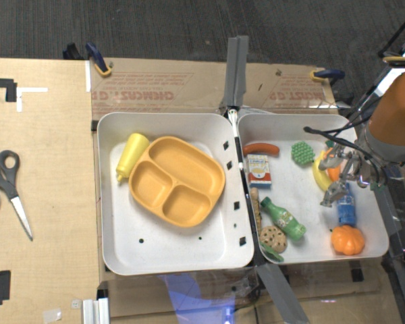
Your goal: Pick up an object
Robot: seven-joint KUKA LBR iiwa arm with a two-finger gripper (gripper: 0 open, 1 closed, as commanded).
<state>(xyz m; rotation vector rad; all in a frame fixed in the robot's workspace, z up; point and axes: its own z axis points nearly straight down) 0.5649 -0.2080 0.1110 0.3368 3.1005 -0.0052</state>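
The table (pixel 34 248) carries two white bins side by side. The left bin (pixel 121 248) holds a yellow divided plate (pixel 177 179) with a yellow bottle (pixel 131 155) touching its far left rim. The right bin (pixel 304 252) holds a green bottle (pixel 283 219), a red sausage (pixel 261 149), a small carton (pixel 258 169), a green ball (pixel 302 153), a cookie (pixel 272 236), a blue bottle (pixel 347 208) and an orange pumpkin (pixel 348 240). The jaws (pixel 337 181) hang over the right side beside a banana (pixel 319 174); whether they are released or clenched cannot be told. Scissors (pixel 12 187) lie far left.
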